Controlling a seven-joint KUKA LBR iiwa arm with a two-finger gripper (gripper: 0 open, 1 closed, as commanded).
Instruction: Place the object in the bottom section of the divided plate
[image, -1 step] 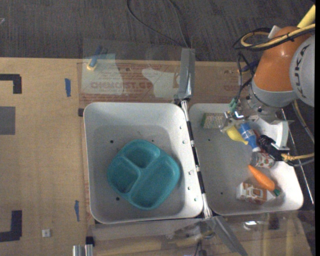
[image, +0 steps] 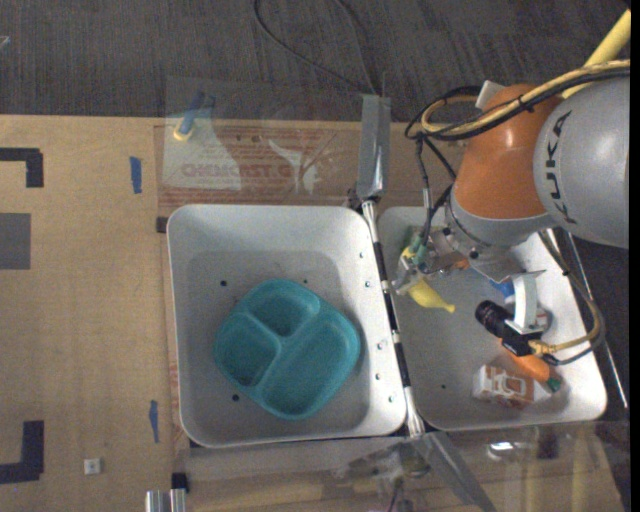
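**Arm over the right bin**

The teal divided plate (image: 288, 347) sits in the left bin (image: 200, 250) with nothing on it. The gripper (image: 418, 268) hangs low in the right bin (image: 590, 395) — right by a yellow banana (image: 432, 295). An orange carrot (image: 533, 366) lies near the far corner.

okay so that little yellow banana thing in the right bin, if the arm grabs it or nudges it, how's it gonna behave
The yellow banana looks like a small toy, so probably light and stiff rather than floppy. Its curved, tapered shape could let it pivot or slip sideways when pushed across the smooth floor of the right bin. It lies flat, so tipping seems unlikely.
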